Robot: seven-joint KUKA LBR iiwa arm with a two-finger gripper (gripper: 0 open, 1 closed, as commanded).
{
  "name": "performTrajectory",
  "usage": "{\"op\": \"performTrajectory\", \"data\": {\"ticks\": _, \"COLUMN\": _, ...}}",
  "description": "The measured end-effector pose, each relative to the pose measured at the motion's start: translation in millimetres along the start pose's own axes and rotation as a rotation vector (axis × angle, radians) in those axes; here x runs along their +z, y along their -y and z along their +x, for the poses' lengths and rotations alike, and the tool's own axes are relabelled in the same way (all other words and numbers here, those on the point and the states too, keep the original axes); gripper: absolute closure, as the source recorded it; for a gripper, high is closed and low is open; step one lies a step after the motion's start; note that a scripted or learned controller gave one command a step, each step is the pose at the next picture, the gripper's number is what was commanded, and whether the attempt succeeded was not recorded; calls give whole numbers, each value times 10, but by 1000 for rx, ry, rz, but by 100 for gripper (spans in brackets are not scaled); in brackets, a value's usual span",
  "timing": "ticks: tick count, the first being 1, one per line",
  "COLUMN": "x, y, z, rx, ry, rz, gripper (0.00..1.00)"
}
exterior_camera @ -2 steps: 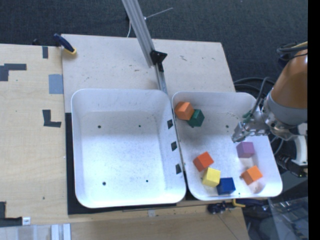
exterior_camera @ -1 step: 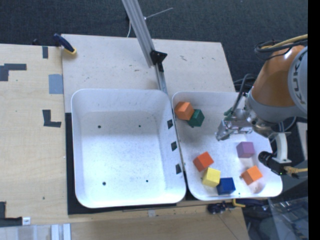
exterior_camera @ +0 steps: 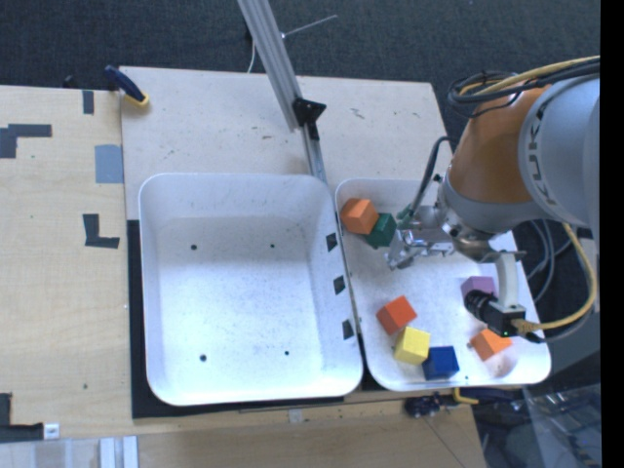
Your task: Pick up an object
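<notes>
The right bin (exterior_camera: 526, 364) holds several small blocks. An orange block (exterior_camera: 358, 214) and a dark green block (exterior_camera: 380, 230) lie together at its far left corner. A red-orange block (exterior_camera: 396, 313), a yellow block (exterior_camera: 411, 345) and a blue block (exterior_camera: 441, 361) sit near the front. A purple block (exterior_camera: 480, 287) and another orange block (exterior_camera: 490, 343) lie at the right. My gripper (exterior_camera: 406, 249) hangs low inside this bin, just right of the green block and close against it. Whether it touches that block is unclear.
The left bin (exterior_camera: 156, 261) stands beside the right one, sharing a wall with black marks. A slanted metal rail (exterior_camera: 278, 61) runs from the top down to the bins' junction. The arm's orange band (exterior_camera: 497, 164) and cables overhang the right bin's right side.
</notes>
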State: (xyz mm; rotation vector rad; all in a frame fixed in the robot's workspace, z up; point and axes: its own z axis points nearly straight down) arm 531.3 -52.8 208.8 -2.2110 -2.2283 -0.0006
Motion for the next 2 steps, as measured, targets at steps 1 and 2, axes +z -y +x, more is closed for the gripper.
{"op": "performTrajectory", "data": {"ticks": 1, "x": 19, "y": -201, "z": 597, "rx": -1, "ry": 0, "rz": 0, "gripper": 100}}
{"op": "performTrajectory", "data": {"ticks": 2, "x": -124, "y": -364, "z": 1125, "rx": 0, "ry": 0, "rz": -2, "gripper": 100}}
